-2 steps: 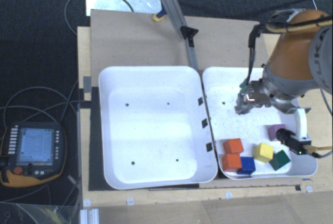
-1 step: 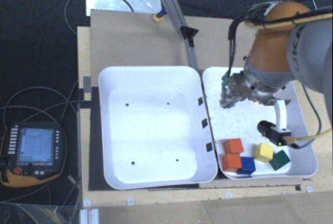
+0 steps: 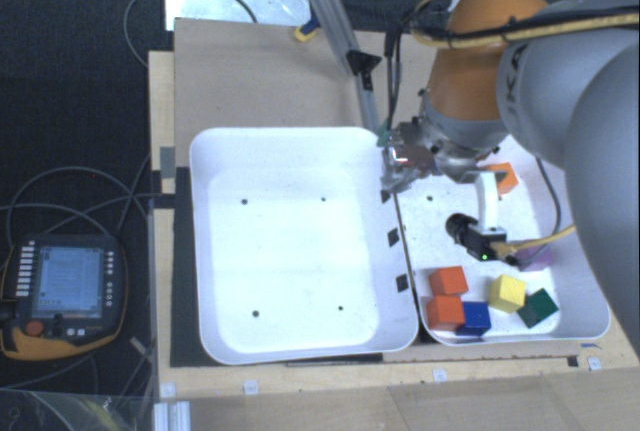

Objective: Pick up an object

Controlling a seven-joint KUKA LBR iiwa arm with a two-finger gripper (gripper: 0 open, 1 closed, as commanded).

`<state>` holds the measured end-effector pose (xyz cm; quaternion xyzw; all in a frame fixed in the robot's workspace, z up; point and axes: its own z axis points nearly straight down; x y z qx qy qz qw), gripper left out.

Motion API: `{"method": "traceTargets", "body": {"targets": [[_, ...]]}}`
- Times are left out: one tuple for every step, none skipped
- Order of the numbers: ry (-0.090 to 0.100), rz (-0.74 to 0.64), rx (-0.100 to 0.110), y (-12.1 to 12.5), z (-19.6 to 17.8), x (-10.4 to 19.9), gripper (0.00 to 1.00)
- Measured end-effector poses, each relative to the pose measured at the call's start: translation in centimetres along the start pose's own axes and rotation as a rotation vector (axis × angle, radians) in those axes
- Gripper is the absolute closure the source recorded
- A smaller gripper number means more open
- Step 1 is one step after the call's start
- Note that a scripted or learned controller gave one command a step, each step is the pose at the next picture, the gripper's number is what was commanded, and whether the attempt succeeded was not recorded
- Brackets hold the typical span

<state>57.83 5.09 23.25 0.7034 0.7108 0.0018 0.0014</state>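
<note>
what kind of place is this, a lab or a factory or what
Most likely a robotics lab: a robot arm over two white bins, coloured blocks for grasping, and a teach pendant on the floor.

My own wrist hides my fingers, so their spread is beyond telling. My arm runs off the right edge and covers the far corner of the right bin. An orange block peeks out half hidden behind me. The pendant's screen is too small to read.
</note>
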Motion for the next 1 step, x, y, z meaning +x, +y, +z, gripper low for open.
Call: {"method": "traceTargets", "body": {"targets": [[0.001, 0.001, -0.001, 2.87, -0.37, 3.73, 1.00]]}}
